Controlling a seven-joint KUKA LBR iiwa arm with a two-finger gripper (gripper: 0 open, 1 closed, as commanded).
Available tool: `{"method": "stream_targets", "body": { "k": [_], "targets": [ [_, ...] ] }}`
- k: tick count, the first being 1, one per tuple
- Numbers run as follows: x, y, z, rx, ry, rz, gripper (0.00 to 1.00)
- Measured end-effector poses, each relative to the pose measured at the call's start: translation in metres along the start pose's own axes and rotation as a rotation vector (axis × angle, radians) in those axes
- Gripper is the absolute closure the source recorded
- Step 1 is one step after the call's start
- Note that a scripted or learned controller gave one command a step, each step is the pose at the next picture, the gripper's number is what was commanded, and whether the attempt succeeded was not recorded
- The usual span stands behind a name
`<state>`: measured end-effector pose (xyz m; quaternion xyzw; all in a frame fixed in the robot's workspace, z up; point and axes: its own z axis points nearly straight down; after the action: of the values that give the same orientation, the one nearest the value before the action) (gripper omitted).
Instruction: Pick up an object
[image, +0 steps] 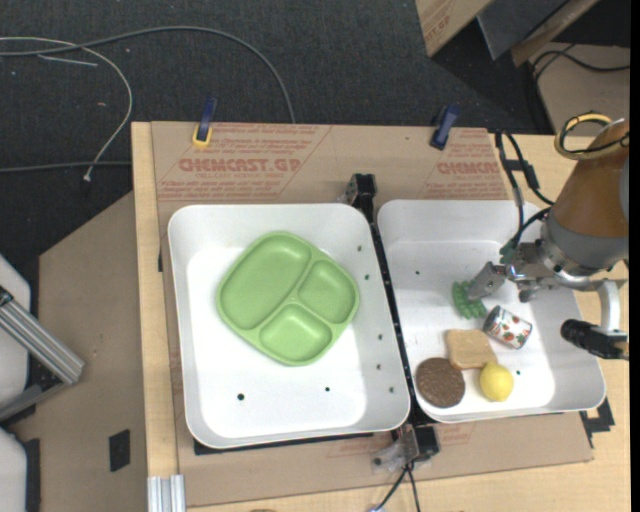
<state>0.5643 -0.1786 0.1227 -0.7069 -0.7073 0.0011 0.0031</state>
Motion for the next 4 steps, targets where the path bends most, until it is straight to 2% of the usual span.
{"method": "stream_targets", "body": {
  "k": [1,2,4],
  "targets": [
    [0.001,0.0,0.04,-0.001,0.0,0.001,0.0],
    [0.001,0.001,0.026,-0.006,-0.001,0.001,1.0],
    [0.003,-0.003,-0.097,-0.014,-0.006,0.0,1.0]
  ]
}}
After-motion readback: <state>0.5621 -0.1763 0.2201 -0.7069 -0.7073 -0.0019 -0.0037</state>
